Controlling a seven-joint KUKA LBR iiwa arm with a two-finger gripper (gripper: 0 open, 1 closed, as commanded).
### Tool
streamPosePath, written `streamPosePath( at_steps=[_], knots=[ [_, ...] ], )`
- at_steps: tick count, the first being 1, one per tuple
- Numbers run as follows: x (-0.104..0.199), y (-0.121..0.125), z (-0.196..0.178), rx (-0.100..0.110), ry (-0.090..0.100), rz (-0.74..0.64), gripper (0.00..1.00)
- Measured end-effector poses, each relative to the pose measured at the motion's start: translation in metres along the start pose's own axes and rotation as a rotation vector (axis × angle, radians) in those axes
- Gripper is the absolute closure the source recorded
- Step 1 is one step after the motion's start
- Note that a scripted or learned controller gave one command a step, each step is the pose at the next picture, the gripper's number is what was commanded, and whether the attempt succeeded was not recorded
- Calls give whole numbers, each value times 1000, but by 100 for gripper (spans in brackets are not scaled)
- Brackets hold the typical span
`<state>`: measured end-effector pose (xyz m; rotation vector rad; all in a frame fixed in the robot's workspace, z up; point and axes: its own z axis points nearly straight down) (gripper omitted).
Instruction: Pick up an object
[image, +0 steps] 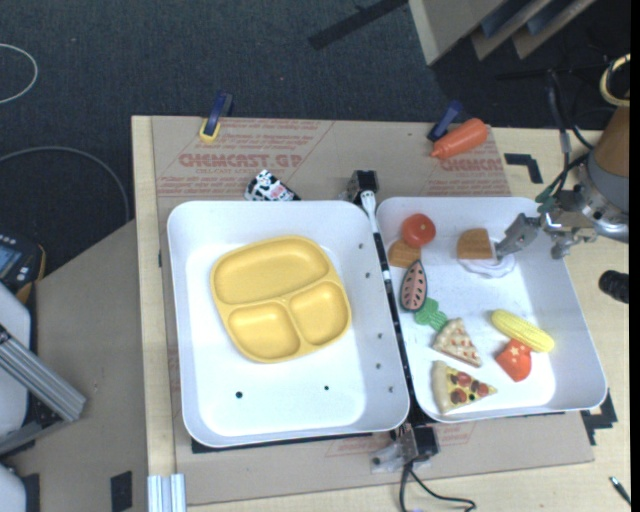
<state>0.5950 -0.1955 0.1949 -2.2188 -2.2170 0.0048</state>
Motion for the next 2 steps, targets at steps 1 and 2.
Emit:
streamPosePath(
  at_steps=[1,2],
  knots=[
    [4,6,45,-1,0,-3,0],
    [-3,4,105,0,0,0,0]
  ],
)
